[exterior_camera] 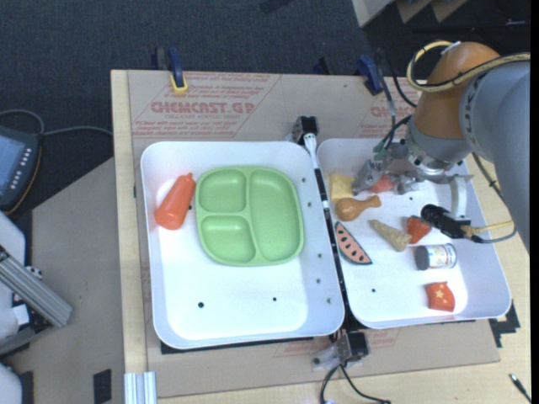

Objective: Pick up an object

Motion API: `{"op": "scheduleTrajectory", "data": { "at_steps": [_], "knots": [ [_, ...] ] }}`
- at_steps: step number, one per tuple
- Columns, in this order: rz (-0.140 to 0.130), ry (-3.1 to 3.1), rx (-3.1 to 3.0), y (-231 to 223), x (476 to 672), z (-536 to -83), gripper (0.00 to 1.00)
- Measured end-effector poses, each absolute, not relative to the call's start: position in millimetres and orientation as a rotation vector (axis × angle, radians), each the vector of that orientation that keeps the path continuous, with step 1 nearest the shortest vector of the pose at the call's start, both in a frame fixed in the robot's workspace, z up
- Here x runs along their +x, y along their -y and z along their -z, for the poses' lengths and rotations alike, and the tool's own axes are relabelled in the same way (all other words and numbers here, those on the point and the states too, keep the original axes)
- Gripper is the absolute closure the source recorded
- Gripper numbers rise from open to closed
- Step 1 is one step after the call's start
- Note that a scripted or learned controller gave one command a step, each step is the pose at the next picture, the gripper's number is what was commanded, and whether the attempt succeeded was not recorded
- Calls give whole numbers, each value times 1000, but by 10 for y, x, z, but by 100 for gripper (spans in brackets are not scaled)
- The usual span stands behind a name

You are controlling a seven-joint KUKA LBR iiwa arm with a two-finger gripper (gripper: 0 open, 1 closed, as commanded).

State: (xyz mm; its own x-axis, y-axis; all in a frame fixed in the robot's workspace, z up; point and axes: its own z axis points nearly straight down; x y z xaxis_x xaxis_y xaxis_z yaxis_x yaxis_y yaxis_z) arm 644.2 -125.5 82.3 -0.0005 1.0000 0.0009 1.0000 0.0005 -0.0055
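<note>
In the left bin [168,310] an orange toy carrot [174,201] lies beside a green divided plate [250,215]. The right bin [480,297] holds the pickable clutter: watermelon slice [353,246], chicken drumstick [357,206], small can [435,257], red strawberry [440,295]. The gripper [389,175] hangs low over the drumstick's end, probably lining up a grasp; whether it is spread or closed, I cannot tell.

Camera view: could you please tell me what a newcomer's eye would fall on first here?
Probably the green tray with three compartments, sitting in the left bin, with an orange bottle beside it. Next, the grey arm with its orange band, reaching over the right bin, where small toy foods lie scattered, including a melon slice and a drumstick.
</note>
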Motion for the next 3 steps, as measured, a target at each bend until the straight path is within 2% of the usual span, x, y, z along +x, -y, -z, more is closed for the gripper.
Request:
{"op": "scheduleTrajectory", "data": {
  "at_steps": [1, 2, 3],
  "knots": [
    [2, 2223, -2222, 1258, 6461, -963, 100],
    [7, 2228, -2226, 1286, 6566, -1559, 100],
    [6, 2226, -2227, 1320, 6530, -2018, 100]
  ]
}}
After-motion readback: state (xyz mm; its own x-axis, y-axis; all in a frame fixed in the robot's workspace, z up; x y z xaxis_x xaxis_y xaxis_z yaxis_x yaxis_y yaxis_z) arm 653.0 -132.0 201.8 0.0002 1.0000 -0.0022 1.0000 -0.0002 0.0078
